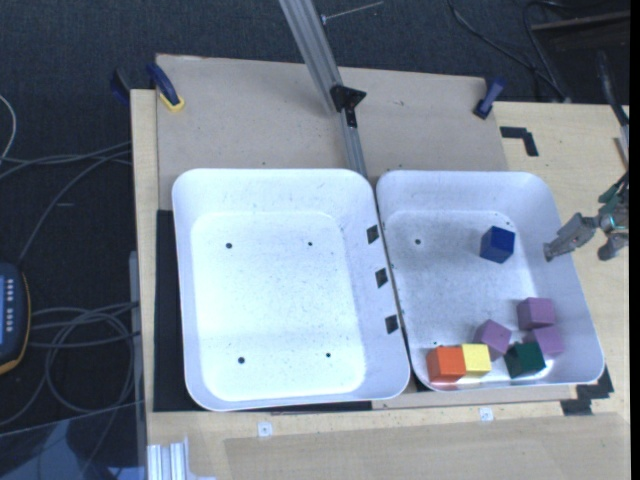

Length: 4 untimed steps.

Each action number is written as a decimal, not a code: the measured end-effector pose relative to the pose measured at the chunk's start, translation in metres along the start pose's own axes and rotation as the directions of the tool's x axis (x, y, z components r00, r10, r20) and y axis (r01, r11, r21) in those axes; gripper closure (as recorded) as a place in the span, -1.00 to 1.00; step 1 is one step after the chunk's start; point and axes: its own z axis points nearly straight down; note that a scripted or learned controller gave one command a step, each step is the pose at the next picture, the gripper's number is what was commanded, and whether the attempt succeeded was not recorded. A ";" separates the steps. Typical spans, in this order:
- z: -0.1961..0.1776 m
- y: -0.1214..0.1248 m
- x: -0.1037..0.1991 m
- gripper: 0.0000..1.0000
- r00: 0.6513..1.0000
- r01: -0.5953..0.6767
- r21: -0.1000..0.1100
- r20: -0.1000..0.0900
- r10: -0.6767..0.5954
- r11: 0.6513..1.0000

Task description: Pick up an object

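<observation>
The pincer [585, 234], fingers apart and holding nothing, hangs at the frame's right edge over the right bin [452, 190]. The blue cube [497, 243] lies just left of it, the nearest object.

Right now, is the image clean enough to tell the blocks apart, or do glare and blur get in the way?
Camera view: even light, soft shadows, no harsh glare on the right bin. The blue block is crisp and stands alone; the purple blocks are slightly soft. The gripper at the right edge looks blurry.
</observation>
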 end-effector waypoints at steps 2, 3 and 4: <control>0.046 0.007 0.003 -1.00 1.000 0.000 0.005 -0.001 0.000 1.000; 0.107 0.011 0.000 -1.00 1.000 -0.001 0.006 -0.002 0.001 1.000; 0.169 0.006 0.005 -1.00 1.000 -0.001 0.006 -0.002 0.001 1.000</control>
